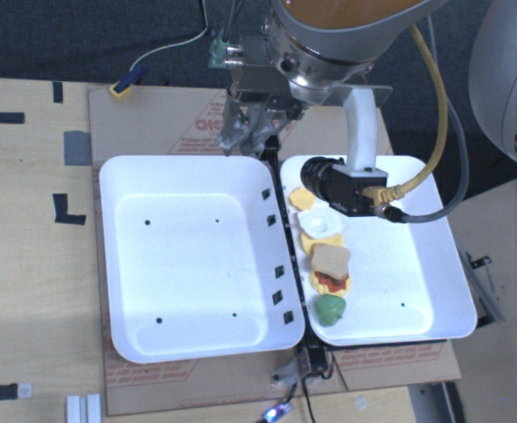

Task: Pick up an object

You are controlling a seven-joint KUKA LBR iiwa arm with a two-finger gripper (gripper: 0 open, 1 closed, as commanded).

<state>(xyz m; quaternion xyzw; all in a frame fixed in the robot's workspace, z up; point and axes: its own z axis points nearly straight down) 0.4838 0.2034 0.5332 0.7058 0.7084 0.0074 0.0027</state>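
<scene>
Several toy food items lie along the left side of the right bin: a yellow piece, a white piece, a sandwich and a green item. My gripper hangs high over the far rim where the two bins meet, behind and to the left of the yellow piece. Nothing shows beneath it. The arm's grey body and orange band fill the top of the view.
The left bin sits beside the right one, and their rims meet at a divider with black clips. A black fitting with a yellow hose overhangs the right bin's far left corner. Brown cardboard lies under both bins.
</scene>
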